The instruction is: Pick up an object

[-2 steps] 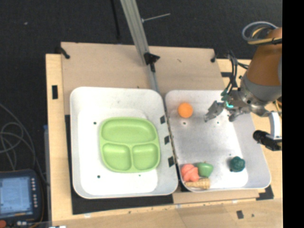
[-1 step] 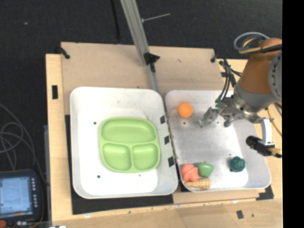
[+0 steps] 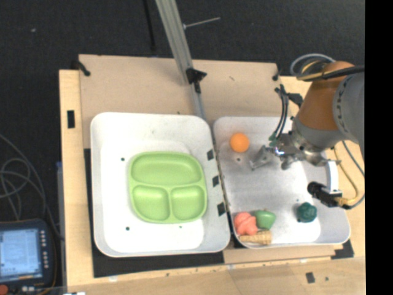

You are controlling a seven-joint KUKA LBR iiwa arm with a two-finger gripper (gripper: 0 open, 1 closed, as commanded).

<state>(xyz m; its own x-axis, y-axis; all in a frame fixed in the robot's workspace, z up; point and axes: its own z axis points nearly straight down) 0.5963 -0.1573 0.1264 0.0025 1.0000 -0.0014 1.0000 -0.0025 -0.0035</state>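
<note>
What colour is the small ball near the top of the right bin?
Orange. The ball shows plainly in the camera view, apart from the other items.

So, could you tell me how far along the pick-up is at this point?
Nothing looks picked yet. The orange ball, the pink toy, the green toy and the dark green object all lie on the floor of the right bin. In hand: the gripper sits low in that bin beside the ball, with nothing visible between its fingers. Grasping and lifting remain.
</note>
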